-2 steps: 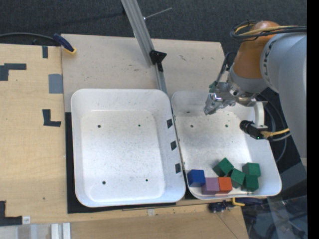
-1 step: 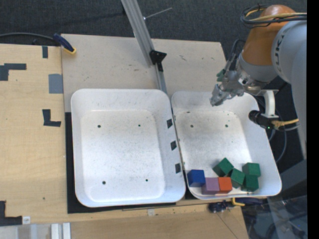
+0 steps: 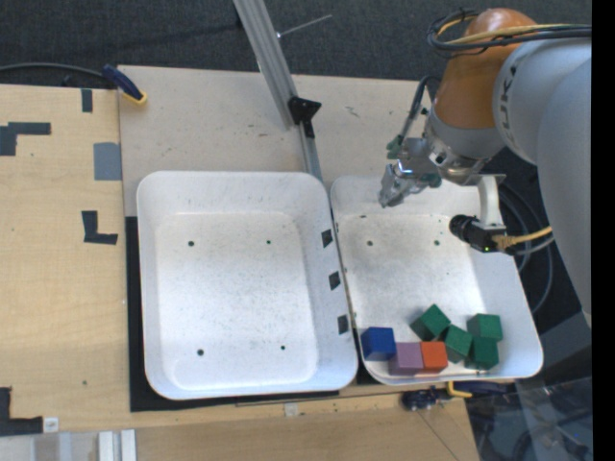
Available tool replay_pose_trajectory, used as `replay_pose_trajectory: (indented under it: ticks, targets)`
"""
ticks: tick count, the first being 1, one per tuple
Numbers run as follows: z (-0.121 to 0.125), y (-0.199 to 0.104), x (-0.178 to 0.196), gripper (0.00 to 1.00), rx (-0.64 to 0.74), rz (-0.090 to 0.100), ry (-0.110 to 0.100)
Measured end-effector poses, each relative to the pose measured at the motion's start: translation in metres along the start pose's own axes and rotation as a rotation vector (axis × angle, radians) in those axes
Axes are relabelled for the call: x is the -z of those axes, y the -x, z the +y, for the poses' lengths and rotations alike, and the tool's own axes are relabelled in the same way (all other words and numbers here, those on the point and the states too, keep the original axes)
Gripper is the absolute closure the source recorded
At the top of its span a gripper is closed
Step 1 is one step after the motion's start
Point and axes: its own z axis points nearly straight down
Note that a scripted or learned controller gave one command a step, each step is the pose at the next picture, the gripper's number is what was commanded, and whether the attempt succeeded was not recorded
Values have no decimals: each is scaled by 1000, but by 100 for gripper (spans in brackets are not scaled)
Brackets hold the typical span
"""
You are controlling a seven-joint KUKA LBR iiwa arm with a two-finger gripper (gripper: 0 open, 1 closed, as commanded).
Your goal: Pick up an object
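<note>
Several small blocks lie along the near edge of the right bin: a blue block, a purple block, an orange block and three green blocks clustered to the right. My gripper hangs over the far edge of the right bin, well away from the blocks. Nothing is seen between its fingers, which look close together.
The left bin sits beside the right one. A slanted metal rail runs from the top down to the gap between the bins. The grey arm with its orange band fills the upper right, with cables at the right bin's edge.
</note>
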Motion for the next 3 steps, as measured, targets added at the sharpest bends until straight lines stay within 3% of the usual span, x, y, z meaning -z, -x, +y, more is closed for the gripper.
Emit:
replay_pose_trajectory:
  ticks: [2, 3]
  targets:
    - [-29, -107, 13, 100, 2, 0, -1]
    - [-29, -158, 23, 100, 2, 0, 1]
